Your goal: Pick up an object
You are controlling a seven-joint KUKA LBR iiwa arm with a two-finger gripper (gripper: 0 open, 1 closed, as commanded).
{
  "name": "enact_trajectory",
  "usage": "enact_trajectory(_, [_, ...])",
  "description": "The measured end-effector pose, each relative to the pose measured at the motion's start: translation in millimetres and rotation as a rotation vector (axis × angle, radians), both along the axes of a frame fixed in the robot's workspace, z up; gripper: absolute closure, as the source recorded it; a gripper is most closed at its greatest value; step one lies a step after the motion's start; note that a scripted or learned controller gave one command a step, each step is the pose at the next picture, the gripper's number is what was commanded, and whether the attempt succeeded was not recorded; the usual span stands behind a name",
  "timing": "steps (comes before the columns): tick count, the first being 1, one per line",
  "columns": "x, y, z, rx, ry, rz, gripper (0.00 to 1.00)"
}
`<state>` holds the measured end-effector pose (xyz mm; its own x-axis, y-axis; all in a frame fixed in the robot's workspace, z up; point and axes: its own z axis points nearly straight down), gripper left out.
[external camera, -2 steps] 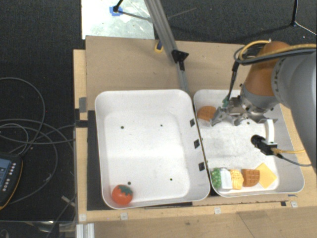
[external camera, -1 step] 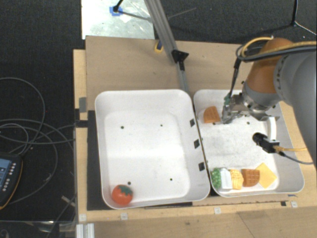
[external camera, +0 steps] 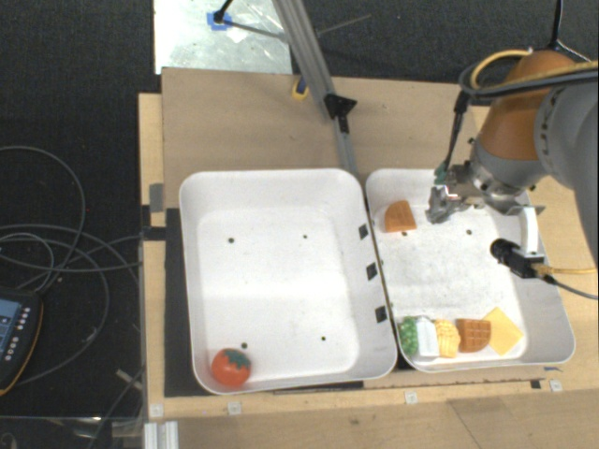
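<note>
Nothing has been lifted as far as the view shows: the tool (external camera: 440, 209) hangs low over the upper part of the right bin (external camera: 562, 344), and every object in sight lies on a bin floor. Whether the tool is apart or together cannot be told from this slant, and nothing can be seen clamped in it. The nearest candidate is the small orange piece (external camera: 400, 217), which rests on the right bin's floor just to the left of the tool, close to it but not clearly touching. I judge the pick to be at the approach stage, with the closing and the lift still to come. Taking the right bin as the landmark, a cluster of toy food sits along its near edge: a green piece (external camera: 409, 333), a white block (external camera: 426, 337), a yellow corn cob (external camera: 446, 338), a brown waffle (external camera: 474, 334) and a yellow wedge (external camera: 504, 331), packed side by side and well apart from the tool. To the left of the right bin is the left bin (external camera: 271, 181), with a red tomato (external camera: 230, 368) alone in its near left corner. Above the right bin's upper left corner a grey pole (external camera: 309, 45) slants across the table (external camera: 402, 110). Little blocks the orange piece, though the dividing wall just left of it leaves modest room on that side.
</note>
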<state>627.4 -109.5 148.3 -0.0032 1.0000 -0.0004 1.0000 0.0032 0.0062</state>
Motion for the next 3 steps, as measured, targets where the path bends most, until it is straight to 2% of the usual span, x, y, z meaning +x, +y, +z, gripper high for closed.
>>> enact_trajectory(2, [15.9, 12.7, 104.9, 0.0, -0.001, 0.004, 1.0])
enact_trajectory(3, [16.9, 64.1, 92.4, 0.002, 0.005, 0.007, 1.0])
